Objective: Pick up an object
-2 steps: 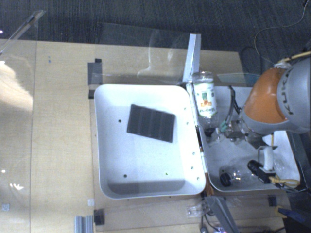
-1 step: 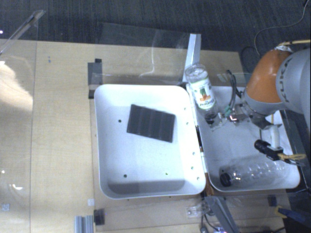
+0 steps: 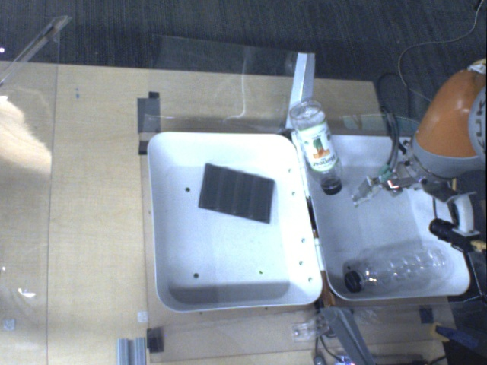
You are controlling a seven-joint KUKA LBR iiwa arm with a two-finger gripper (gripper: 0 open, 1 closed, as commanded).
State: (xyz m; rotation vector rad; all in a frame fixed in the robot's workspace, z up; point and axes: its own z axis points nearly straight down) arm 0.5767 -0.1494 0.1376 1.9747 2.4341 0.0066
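A dark grey rectangular pad (image 3: 237,192) lies flat in the left bin (image 3: 175,280), toward its back. In the right bin (image 3: 449,284), a clear bottle with a white and green label and a black cap (image 3: 317,147) leans over the back left corner, cap pointing down into the bin. A second clear plastic bottle with a black cap (image 3: 396,268) lies on its side along the front wall. My gripper (image 3: 373,185) hangs over the middle of the right bin, just right of the labelled bottle's cap and apart from it. Nothing is seen held in it.
The arm's grey wrist and orange band (image 3: 449,124) cover the right bin's back right part. A metal strip (image 3: 300,78) stands behind the bins. Clear sheets lie on the wooden bench (image 3: 76,204) to the left.
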